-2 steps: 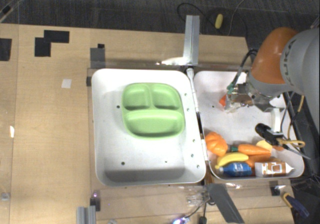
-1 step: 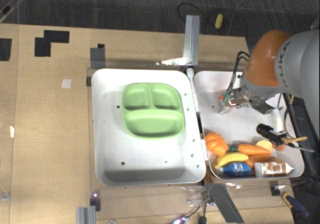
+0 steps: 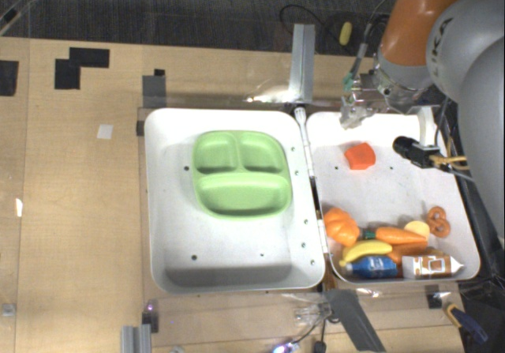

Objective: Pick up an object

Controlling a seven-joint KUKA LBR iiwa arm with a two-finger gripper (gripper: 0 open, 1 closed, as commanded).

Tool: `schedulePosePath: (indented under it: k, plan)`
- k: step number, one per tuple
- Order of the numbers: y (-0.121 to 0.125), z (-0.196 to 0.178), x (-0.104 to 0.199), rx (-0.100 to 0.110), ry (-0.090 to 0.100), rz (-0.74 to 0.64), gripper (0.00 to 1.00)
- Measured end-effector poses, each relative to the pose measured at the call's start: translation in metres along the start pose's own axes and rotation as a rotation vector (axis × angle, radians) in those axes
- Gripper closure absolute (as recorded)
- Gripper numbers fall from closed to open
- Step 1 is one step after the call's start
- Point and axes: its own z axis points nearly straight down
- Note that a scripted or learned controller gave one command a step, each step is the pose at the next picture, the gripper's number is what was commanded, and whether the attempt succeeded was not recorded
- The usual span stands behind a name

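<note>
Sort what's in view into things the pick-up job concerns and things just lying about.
Job: pincer; orange block nearest it; banana; carrot; pretzel; blue can; bottle.

Lying about: green divided tray; left bin.

2 white bins [image 3: 170,264], 1 green divided plate [image 3: 239,172], 1 orange block [image 3: 360,155], 1 orange pepper [image 3: 341,226], 1 banana [image 3: 365,250], 1 carrot [image 3: 399,235], 1 pretzel [image 3: 437,222], 1 blue can [image 3: 374,267], 1 white bottle [image 3: 428,266].

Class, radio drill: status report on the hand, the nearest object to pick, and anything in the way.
Hand at right bin's far edge, holding nothing. Orange block nearest, just below it. Path to block clear.
</note>
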Motion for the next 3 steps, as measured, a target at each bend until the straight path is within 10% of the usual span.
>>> schedulePosePath:
  k: [1,2,3]
  plan:
    - [0.000,0.000,0.000,0.001,0.000,0.000,0.00]
    - [0.000,0.000,0.000,0.001,0.000,0.000,0.00]
    - [-0.051,0.098,-0.046,-0.003,-0.002,-0.014,0.00]
